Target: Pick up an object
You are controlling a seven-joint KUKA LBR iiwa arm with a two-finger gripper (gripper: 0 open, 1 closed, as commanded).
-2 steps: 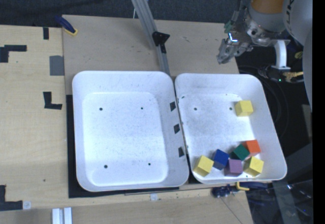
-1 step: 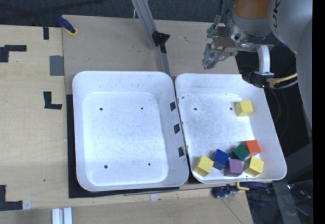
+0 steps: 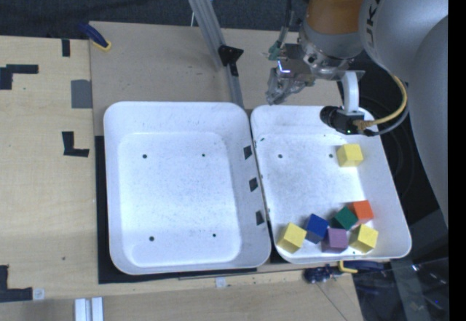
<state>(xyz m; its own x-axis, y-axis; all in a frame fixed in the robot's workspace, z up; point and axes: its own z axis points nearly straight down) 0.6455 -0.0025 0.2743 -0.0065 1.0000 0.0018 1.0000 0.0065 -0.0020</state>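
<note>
1. The gripper hangs over the far edge of the right bin, close to the corner where it meets the left bin. Nothing shows between its fingers, and from this angle I cannot tell whether they are spread or closed.

2. The things to pick all lie in the right bin, on the side of the gripper toward the camera. The nearest is a lone yellow block, down and to the right of the gripper, near the bin's right wall and apart from the rest.

3. The others sit much farther from the gripper, bunched in the bin's near right corner: a yellow cube, a blue cube, a purple cube, a green cube, an orange cube and another yellow cube. Several of them touch or nearly touch.

4. The blocks look roughly cubic, so no long axis matters for lining up the fingers.

5. In my judgement the lone yellow block is the easier target: it is closest and has free space around it. The move would carry the gripper toward the camera and to the right, then down.
</note>
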